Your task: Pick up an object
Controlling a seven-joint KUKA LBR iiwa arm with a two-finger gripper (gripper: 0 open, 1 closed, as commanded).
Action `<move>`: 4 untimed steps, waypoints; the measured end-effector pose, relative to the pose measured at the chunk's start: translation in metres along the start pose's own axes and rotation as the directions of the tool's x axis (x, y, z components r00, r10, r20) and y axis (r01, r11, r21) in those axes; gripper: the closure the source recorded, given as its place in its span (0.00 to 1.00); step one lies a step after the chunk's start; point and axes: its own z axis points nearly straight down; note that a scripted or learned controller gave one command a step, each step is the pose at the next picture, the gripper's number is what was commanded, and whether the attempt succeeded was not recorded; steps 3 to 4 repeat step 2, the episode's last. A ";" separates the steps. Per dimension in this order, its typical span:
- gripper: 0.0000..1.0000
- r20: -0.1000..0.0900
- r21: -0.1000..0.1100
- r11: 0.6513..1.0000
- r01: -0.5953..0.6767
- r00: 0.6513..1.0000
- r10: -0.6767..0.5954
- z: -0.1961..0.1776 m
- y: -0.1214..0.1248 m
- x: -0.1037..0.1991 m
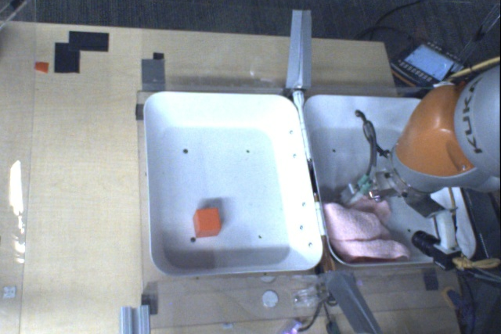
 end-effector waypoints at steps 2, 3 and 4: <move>1.00 -0.003 0.014 0.993 -0.120 0.993 0.120 -0.103 0.044 -0.003; 1.00 -0.003 0.014 0.993 -0.120 0.993 0.120 -0.103 0.044 -0.003; 1.00 -0.003 0.014 0.993 -0.120 0.993 0.120 -0.103 0.044 -0.003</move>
